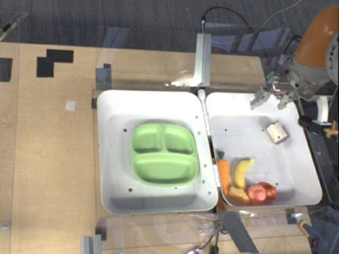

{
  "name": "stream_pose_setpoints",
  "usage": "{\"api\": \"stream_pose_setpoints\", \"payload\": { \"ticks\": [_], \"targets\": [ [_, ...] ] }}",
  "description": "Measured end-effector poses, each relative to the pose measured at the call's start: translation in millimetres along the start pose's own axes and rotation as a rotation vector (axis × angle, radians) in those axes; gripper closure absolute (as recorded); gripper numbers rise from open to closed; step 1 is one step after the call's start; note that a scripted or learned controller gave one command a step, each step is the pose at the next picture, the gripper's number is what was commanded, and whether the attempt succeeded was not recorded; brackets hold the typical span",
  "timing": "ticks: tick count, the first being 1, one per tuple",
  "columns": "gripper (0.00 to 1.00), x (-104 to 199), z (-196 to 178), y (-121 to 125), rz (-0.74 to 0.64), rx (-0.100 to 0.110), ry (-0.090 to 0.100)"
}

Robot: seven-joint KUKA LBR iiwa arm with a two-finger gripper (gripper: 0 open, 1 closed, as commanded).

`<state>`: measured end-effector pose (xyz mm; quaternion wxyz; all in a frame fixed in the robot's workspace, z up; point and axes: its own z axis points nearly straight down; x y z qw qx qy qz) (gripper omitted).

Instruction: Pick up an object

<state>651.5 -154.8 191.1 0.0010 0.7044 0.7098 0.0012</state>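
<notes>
Two fingers of my gripper [271, 96] are spread and hold nothing; I fear closing beside the small white block [277, 132], which could slide away.

The arm [318, 41] reaches in from the upper right, its orange band uppermost. The gripper [273, 98] hangs low at its end, fingers [258, 98] spread apart with nothing between them.
</notes>
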Motion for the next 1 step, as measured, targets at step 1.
{"api": "stream_pose_setpoints", "payload": {
  "ticks": [1],
  "targets": [
    [0.00, -49.4, 46.9, -3.8, 0.125, 0.001, -0.001]
  ]
}}
